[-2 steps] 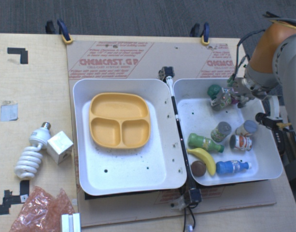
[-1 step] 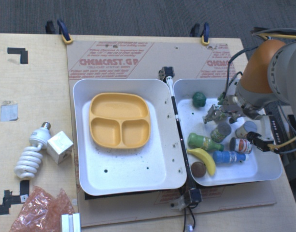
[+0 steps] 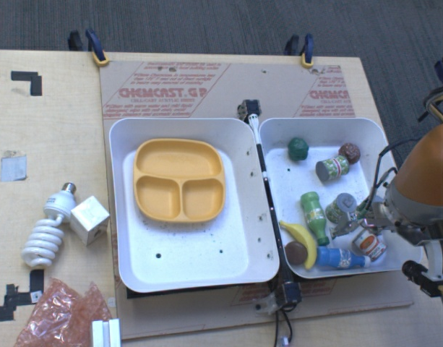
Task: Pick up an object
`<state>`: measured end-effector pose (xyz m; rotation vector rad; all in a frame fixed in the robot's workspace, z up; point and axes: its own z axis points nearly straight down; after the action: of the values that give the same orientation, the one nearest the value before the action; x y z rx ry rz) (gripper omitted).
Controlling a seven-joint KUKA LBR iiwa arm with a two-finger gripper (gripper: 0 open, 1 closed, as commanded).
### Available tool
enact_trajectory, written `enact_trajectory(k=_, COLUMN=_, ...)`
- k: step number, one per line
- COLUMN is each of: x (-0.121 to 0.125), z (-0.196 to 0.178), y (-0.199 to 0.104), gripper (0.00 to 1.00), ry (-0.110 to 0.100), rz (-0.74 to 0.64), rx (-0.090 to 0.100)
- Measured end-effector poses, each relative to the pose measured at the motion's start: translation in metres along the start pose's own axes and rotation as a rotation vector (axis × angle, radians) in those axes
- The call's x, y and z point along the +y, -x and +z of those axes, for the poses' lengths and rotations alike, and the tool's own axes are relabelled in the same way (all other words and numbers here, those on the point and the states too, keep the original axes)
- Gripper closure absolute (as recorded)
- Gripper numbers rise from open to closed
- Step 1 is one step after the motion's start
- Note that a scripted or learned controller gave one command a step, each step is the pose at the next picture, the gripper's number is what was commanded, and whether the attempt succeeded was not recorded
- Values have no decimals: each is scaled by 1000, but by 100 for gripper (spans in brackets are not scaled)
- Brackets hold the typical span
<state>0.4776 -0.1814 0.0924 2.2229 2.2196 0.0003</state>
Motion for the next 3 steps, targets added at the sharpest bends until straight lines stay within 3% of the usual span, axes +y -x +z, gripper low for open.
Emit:
enact_trajectory(k=1, x=130, z=0, y=-28, gripper=0, ry=1, rz=-3, rx=-1)
enact_trajectory(k=2, x=131, z=-11, y=-27, gripper=100, ry=2, rz=-6, rx=-3)
enact_trajectory(k=3, x=181, z=-178, y=-44, gripper=100, ry=0, rz=-4, rx=-2)
